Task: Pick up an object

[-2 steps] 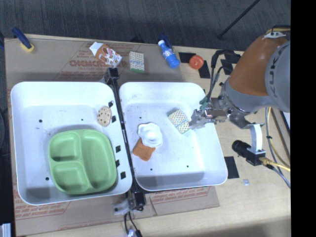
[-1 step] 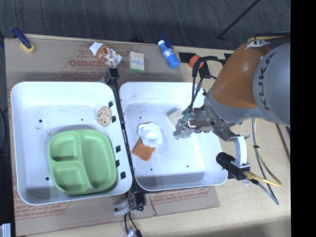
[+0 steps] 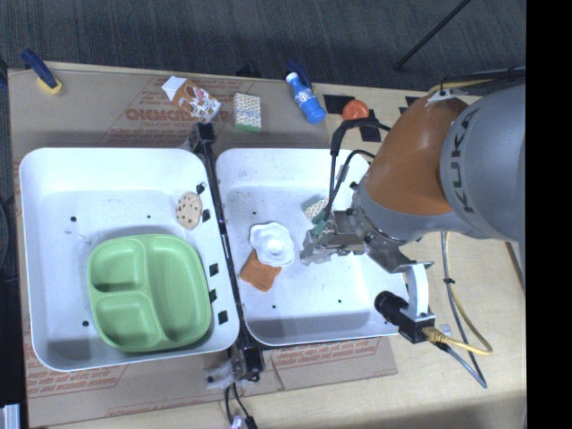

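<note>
In the right bin (image 3: 268, 172) a white cup-like object (image 3: 272, 243) rests partly over an orange wedge (image 3: 260, 275). A small pale patterned piece (image 3: 315, 208) lies a little further back, next to the arm. My gripper (image 3: 315, 245) hangs low over the bin floor, just right of the white object, its metal tips pointing left toward it. Nothing shows between the tips. The left bin (image 3: 54, 181) holds a green divided tray (image 3: 148, 291) and a round cookie (image 3: 189, 210) near the divider.
Behind the bins on the cardboard lie a blue bottle (image 3: 307, 99), a small red object (image 3: 356, 110), a snack packet (image 3: 192, 101), a green-white packet (image 3: 248, 112) and a blue clip (image 3: 41, 71) at far left. Cables trail off at the front right (image 3: 460, 342).
</note>
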You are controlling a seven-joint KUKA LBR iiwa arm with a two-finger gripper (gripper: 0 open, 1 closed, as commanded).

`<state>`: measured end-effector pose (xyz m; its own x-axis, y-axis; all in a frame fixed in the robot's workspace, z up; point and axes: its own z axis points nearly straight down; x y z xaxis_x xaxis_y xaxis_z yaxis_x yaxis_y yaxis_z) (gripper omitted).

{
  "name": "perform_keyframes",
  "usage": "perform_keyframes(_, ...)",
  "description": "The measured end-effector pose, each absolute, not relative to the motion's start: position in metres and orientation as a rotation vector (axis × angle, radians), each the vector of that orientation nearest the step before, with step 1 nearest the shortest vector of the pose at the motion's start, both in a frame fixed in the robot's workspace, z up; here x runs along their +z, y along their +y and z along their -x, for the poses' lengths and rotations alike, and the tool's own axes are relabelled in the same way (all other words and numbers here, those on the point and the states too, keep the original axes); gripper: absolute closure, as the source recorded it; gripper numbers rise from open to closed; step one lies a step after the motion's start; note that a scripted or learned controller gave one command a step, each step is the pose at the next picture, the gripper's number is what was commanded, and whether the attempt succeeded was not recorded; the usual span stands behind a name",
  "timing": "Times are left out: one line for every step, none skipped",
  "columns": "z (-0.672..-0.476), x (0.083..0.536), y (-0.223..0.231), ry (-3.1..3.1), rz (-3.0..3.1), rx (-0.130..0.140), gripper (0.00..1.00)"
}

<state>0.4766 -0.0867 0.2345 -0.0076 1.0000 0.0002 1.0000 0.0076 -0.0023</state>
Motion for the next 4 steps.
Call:
perform_keyframes(-0.501, 0.218, -0.146, -2.225, 2.216, 0.002, 1.00)
perform_keyframes(-0.567, 0.198, -0.166, -2.228, 2.213, 0.001, 1.00)
perform_keyframes(-0.476, 0.248, -0.093, -2.227, 2.212, 0.000, 1.00)
perform_keyframes(-0.476, 0.247, -0.094, -2.226, 2.213, 0.002, 0.00)
